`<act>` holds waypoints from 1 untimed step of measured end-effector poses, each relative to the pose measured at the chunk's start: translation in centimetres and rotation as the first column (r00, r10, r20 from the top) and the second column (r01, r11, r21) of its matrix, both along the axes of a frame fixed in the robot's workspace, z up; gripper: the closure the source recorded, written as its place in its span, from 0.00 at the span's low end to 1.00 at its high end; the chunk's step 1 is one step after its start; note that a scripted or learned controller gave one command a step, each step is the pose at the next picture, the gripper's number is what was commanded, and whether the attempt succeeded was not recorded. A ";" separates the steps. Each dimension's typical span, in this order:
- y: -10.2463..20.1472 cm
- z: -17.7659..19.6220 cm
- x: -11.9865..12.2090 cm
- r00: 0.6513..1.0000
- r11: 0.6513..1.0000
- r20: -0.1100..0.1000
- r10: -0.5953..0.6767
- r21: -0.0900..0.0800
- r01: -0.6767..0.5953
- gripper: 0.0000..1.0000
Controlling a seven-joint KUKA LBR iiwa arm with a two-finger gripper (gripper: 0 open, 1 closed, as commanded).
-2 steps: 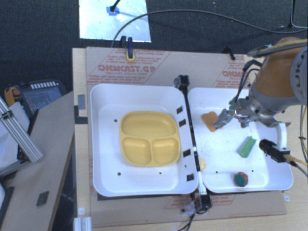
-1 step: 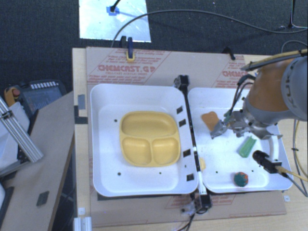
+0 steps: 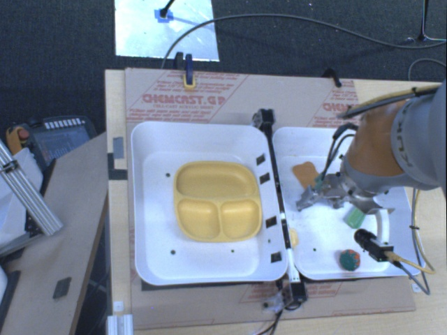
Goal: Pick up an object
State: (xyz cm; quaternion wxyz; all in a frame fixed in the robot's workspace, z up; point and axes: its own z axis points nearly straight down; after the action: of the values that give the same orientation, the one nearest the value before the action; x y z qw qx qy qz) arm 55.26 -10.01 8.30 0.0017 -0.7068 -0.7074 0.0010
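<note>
Dark carpet surrounds your bench, where two white bins sit side by side. Your left bin (image 3: 150,187) holds a yellow divided tray (image 3: 216,201). Over the right bin (image 3: 307,260), your gripper (image 3: 312,195) hangs beside an orange block (image 3: 304,172); a green block (image 3: 355,218) and a red-green ball (image 3: 350,259) lie nearby.

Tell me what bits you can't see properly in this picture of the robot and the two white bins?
- Gripper: in the camera view the wrist blocks its fingertips, so its state is unclear.
- Green block: partly hidden under the arm.
- Orange flat piece: its lower end goes behind the gripper.
- Round ball: too small to tell what it is.
- Right bin: the arm covers much of it.
- Small yellow thing at the divider: too tiny to name.
</note>
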 end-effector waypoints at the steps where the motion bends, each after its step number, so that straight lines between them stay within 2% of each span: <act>1: -0.1 1.3 0.2 1.000 1.000 0.006 0.001 -0.002 -0.001 1.00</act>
State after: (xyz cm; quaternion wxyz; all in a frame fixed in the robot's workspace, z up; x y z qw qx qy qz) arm 55.45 -10.08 9.64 -0.0010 -0.7066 -0.7076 -0.0005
